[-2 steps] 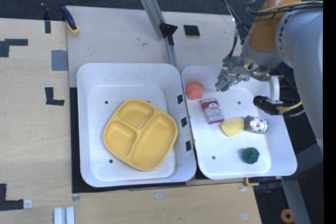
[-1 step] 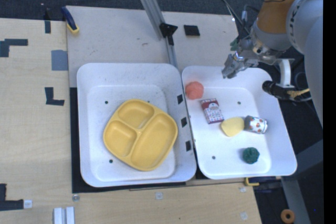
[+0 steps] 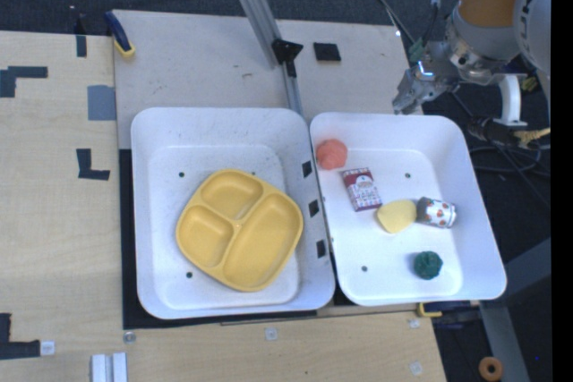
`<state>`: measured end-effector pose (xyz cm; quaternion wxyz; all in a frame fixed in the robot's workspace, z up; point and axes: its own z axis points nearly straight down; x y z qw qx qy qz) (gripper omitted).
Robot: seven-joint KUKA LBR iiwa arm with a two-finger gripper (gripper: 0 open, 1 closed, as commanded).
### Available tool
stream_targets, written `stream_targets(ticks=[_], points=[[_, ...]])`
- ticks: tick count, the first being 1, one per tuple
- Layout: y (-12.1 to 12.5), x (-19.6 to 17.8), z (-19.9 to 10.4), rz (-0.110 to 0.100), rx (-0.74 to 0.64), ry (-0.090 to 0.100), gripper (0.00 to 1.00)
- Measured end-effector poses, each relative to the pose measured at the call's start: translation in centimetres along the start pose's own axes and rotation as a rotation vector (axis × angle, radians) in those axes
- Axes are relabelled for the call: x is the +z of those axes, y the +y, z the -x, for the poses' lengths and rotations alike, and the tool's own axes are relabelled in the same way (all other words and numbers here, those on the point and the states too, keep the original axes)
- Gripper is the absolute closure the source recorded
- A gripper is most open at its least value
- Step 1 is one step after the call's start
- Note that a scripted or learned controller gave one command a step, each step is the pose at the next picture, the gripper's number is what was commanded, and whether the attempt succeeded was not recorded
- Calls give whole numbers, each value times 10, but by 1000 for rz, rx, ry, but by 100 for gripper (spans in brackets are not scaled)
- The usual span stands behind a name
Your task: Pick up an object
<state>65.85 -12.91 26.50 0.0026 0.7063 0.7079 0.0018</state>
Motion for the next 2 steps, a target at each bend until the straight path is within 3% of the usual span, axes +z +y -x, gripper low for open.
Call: stream_targets(ticks=[2], points=[[-36, 0, -106, -9, -4, 3, 100]])
